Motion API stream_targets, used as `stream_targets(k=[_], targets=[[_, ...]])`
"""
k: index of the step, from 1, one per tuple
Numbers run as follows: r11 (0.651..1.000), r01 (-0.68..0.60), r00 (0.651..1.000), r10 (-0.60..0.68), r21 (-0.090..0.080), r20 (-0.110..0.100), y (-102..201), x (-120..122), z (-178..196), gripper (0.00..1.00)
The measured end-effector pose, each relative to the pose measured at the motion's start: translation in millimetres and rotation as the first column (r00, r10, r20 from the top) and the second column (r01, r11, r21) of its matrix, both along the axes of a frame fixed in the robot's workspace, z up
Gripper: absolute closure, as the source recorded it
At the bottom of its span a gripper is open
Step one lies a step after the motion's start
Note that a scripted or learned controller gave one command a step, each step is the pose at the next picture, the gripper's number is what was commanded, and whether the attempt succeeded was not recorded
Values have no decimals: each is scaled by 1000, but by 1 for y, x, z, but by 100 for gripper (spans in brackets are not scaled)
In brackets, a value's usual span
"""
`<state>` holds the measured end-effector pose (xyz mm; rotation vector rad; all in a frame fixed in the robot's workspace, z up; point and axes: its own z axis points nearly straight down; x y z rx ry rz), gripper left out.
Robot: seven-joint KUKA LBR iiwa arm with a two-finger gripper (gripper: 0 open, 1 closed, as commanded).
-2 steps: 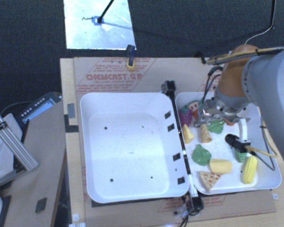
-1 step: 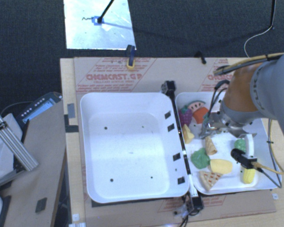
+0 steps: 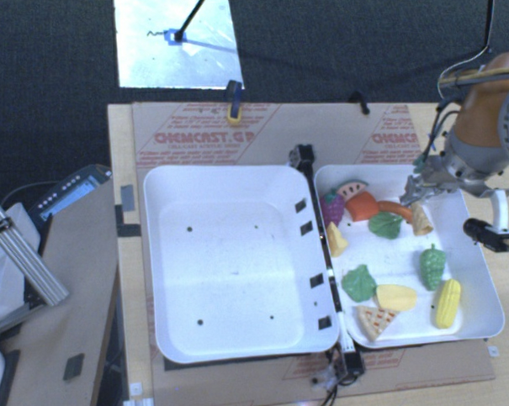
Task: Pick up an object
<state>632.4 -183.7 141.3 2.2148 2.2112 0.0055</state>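
where the grey arm (image 3: 487, 129) with its orange band comes in from the right, its claw (image 3: 416, 191) hangs low over the upper part of the right bin (image 3: 486, 310), just above the toy food there. how far the claw is spread cannot be told from this angle, and nothing can be seen held in it.

the toy food all lies in the right bin. close under the claw sit an orange carrot-like piece (image 3: 395, 208) and a tan cone-shaped piece (image 3: 421, 222), with a green leafy piece (image 3: 385, 226) just beside them. to their left lie an orange-red chunk (image 3: 361, 206), a watermelon slice (image 3: 351, 189) near the bin's top rim, and a purple bunch of grapes (image 3: 332, 208) against the left wall. a pale yellow wedge (image 3: 336, 238) rests lower along that wall. toward the near end are a second green leaf (image 3: 358, 282), a yellow lemon-like piece (image 3: 396, 298), a pizza slice (image 3: 374, 321), a green bumpy vegetable (image 3: 432, 267) and a yellow corn cob (image 3: 447, 303), the last two on the right side.

the left bin (image 3: 168, 244) stands side by side with the right one on a cardboard sheet (image 3: 209, 133) that covers the tabletop (image 3: 89, 272). a yellow clamp (image 3: 235, 114) grips the sheet's far edge.
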Motion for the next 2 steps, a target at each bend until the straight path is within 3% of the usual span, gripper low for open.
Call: stream_targets(k=[1,2], targets=[[1000,-5,1000,5,5,-8,5,-2,-4,0],[1000,-10,1000,10,6,-4,40,40,-53,0]])
